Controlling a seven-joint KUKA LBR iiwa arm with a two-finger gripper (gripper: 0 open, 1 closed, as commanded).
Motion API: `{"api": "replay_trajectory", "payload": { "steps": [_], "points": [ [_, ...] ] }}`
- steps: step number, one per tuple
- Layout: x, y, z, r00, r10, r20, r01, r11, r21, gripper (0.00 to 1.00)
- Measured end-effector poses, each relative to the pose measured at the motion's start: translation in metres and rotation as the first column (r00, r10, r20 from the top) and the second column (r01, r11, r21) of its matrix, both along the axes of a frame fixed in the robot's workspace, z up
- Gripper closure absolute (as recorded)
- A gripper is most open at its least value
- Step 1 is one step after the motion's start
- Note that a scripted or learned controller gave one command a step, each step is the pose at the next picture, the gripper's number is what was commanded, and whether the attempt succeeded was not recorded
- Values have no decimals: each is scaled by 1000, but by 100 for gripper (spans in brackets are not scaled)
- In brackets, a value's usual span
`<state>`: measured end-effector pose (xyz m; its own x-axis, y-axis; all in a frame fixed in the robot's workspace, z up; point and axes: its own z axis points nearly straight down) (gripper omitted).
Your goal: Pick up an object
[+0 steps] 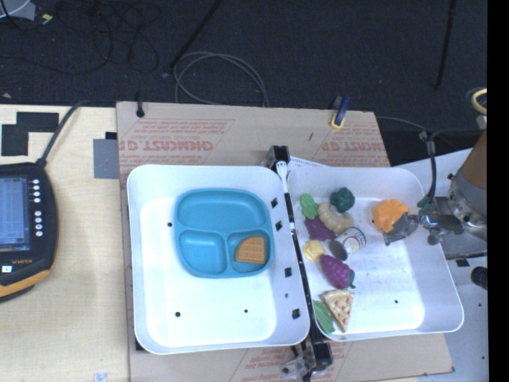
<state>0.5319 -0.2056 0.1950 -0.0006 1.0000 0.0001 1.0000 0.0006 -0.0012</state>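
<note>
Two white bins (159, 325) sit on brown cardboard (238, 134) printed with faded red lettering. In the left bin lies a light blue divided plate (215, 221) bearing a tan waffle piece (251, 251). The right bin (413, 309) holds an orange lump (389, 212), a dark green piece (343, 198), purple grapes (337, 270) and a cream-and-red wedge (339, 307). The tabletop (71, 317) is pale beige.

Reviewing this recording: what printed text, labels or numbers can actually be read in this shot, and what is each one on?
"CHEMCAST GP": printed in red on the brown protective sheet under the white bins, seen upside down, and repeated at upper right and along the bottom edge, where it is partly cut off.
Smaller red lines beneath each logo: too small to read.
Teach pendant screen at the left: content too blurred to read.
</note>
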Motion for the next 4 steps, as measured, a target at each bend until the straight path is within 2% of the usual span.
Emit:
{"api": "replay_trajectory", "payload": {
  "steps": [1,2,3,4],
  "points": [
    [45,98,-97,1000,0,6,0,1000,-1,0],
    [111,91,-107,1000,2,4,-2,1000,-1,0],
    [113,38,-21,1000,-3,8,3,1000,-4,0],
    [111,66,-112,1000,0,-4,0,1000,1,0]
  ]
}}
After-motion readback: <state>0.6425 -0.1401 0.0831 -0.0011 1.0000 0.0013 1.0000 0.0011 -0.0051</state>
